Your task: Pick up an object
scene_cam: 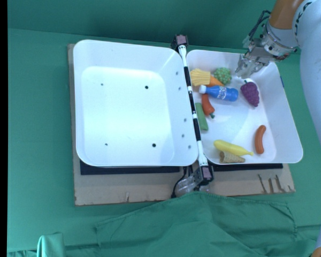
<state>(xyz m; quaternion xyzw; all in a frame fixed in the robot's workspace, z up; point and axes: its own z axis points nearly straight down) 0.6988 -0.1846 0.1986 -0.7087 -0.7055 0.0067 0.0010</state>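
My gripper hangs over the far part of the right bin. Its fingers stand open with nothing between them. Just below it lies a bunch of purple grapes. To the left are a green broccoli and a blue bottle lying on its side. A yellow corn piece and an orange carrot sit by the bin's left wall. Further toward the front are a red chili, a green cucumber, a yellow banana, a tan cone and a red sausage.
The left bin holds no objects. A black-and-white divider bar runs between the two bins. Green cloth is bunched at the front of the bench. The arm comes in from the upper right.
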